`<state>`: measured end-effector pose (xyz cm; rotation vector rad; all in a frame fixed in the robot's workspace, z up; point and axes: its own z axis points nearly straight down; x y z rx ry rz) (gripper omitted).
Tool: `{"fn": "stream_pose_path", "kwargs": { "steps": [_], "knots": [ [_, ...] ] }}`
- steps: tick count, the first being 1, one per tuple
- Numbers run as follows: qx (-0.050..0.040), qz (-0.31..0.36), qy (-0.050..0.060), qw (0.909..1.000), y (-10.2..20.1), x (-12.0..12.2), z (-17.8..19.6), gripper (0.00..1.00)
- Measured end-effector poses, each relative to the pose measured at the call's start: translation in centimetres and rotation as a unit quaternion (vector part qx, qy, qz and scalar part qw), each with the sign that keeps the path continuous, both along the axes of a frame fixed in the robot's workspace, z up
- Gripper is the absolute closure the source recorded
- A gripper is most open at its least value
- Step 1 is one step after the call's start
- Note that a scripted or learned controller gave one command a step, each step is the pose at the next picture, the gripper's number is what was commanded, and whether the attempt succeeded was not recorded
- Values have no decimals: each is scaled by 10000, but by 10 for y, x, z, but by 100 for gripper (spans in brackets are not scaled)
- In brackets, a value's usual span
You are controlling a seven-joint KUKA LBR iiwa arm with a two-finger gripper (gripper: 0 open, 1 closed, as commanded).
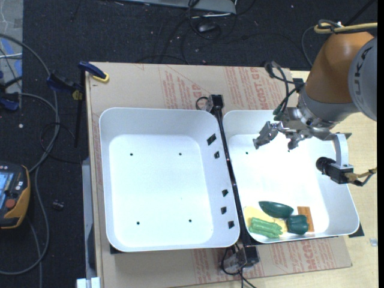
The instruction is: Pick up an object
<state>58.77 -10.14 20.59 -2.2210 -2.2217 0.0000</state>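
Cardboard-topped bench (180,80) on dark carpet (54,35), pincer (279,138) spread apart above the right bin (345,212).

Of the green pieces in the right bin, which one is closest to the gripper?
The dark green oval piece: it lies uppermost in the cluster, toward the gripper; the light green ridged piece and teal piece sit lower.

Bright, even overhead light washes the two white bins (162,179) nearly to glare, leaving only soft, faint shadows along their walls. The dark floor (48,29) swallows detail. Focus is fair but grainy; the arm (342,71) looks slightly soft.
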Motion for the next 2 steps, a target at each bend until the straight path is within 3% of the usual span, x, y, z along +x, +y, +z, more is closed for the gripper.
{"fn": "stream_pose_path", "kwargs": {
  "steps": [1,2],
  "knots": [
    [1,1,-6,10000,24,-80,19,0],
    [-2,-4,-13,10000,19,-92,54,0]
  ]
}}
